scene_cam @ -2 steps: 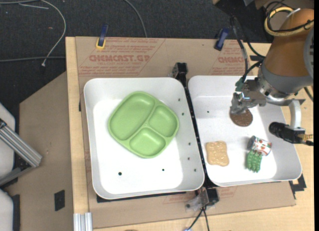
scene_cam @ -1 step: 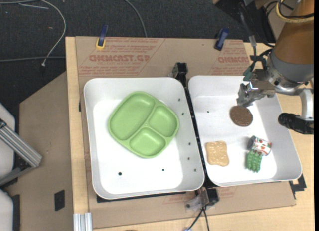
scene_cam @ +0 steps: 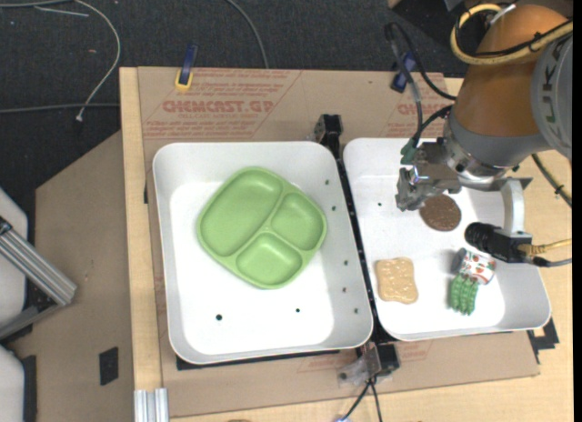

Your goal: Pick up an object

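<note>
In the right bin (scene_cam: pixel 382 161) lie a round brown cookie (scene_cam: pixel 443 214), a tan cracker (scene_cam: pixel 397 280) and a green toy vegetable with a white and red top (scene_cam: pixel 468 284). My gripper (scene_cam: pixel 411 195) hangs over the bin's upper middle, just left of the cookie, its tips near the bin floor. The cookie's upper edge is partly hidden by the wrist. Nothing shows between the fingers.
The left bin (scene_cam: pixel 182 256) bears a green divided plate (scene_cam: pixel 262 226). A black clamp (scene_cam: pixel 328 129) sits between the bins at the back. A black cylinder (scene_cam: pixel 496 240) on the arm overhangs the right bin above the toy vegetable. Cables run behind the bench.
</note>
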`<state>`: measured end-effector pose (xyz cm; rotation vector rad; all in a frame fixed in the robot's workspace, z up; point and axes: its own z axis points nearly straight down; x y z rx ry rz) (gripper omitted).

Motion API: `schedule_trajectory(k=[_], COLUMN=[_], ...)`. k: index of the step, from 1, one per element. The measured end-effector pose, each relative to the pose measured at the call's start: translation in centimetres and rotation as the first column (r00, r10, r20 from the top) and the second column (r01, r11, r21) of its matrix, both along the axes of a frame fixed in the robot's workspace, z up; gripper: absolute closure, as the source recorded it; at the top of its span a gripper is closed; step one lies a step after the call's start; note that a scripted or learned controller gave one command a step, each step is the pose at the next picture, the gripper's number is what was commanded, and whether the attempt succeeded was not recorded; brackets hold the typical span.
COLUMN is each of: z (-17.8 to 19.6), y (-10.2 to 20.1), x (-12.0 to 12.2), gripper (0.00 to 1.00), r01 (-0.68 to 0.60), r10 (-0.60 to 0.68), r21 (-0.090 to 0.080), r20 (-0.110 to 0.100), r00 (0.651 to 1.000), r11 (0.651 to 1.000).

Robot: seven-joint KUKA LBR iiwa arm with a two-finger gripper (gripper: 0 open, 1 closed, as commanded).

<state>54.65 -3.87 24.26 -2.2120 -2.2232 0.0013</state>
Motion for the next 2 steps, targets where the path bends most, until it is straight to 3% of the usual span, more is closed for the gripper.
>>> schedule_trajectory(k=[2], z=[-0.1], y=[10.0], x=[-2.3], gripper=[1.0], r01=[-0.001], r10=[0.001], r21=[-0.001], r20=[0.002], r00=[1.0], r11=[1.0])
